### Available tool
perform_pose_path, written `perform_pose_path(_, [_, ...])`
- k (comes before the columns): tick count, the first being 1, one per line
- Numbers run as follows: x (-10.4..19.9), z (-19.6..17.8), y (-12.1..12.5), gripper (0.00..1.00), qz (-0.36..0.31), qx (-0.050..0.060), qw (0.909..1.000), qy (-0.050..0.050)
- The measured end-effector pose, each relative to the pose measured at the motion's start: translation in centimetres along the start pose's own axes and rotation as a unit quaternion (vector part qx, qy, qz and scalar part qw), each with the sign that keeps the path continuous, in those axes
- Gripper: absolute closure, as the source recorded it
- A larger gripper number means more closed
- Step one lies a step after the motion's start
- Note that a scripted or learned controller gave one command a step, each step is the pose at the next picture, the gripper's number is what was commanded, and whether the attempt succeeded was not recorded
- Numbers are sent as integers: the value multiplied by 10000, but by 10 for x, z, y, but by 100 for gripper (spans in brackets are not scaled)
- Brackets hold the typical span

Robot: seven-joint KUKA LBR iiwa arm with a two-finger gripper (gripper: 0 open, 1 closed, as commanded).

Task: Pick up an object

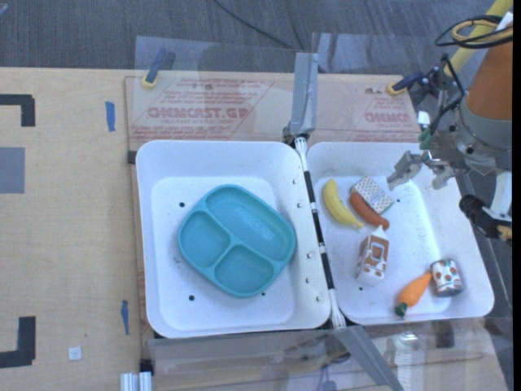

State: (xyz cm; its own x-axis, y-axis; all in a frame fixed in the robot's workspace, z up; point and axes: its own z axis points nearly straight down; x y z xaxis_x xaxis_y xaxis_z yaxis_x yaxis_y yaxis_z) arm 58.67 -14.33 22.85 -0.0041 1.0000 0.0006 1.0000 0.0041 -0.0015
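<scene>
Currently my gripper [423, 169] is positioned over the upper right corner of the right bin [480, 300], with its two grey metal fingers spread apart and nothing between them. My arm enters from the right side of the view, with the orange band visible above the wrist.

Right bin contents, all resting on the smooth white plastic floor:
- One yellow banana [337, 204], curved, lying near the left wall.
- One sausage [369, 210], orange-red and elongated, just beside the banana.
- One small checkered block [372, 191], tilted, touching the upper end of the sausage.
- One white carton [373, 258] with brown printed markings, boxy, below the sausage.
- One carrot [412, 292], orange and tapered with a green tip, near the lower edge.
- One small can [445, 277], cylindrical, with a spotted label, lying just beside the carrot.

The gripper is nearest the checkered block and is apart from it.

Left bin [155, 169] contents: one teal divided plate [236, 239], rounded, with three shallow compartments.

Both bins are shallow with rounded corners and rest side by side on the light wood-grain worktop [65, 243].
</scene>
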Motion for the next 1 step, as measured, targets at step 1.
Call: perform_pose_path(1, [-8, 140, -15, 0, -1340, -47, 9910, -12])
